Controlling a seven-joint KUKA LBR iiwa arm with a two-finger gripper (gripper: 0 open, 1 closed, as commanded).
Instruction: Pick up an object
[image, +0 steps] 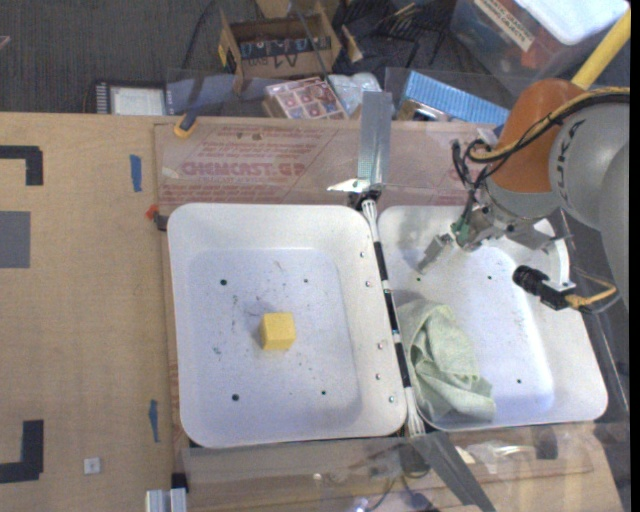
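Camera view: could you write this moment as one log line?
tool: over right bin, upper left | cloth: right bin, lower left, untouched | yellow block: left bin, middle

Plywood bench (70, 330), dark floor (90, 40) behind.

We see a grey arm (600, 150) with rounded housings and an orange band (540, 130) above the wrist. Yellow and black cables (500, 150) loop beside it. The slim gripper (432, 252) carries a small green part.
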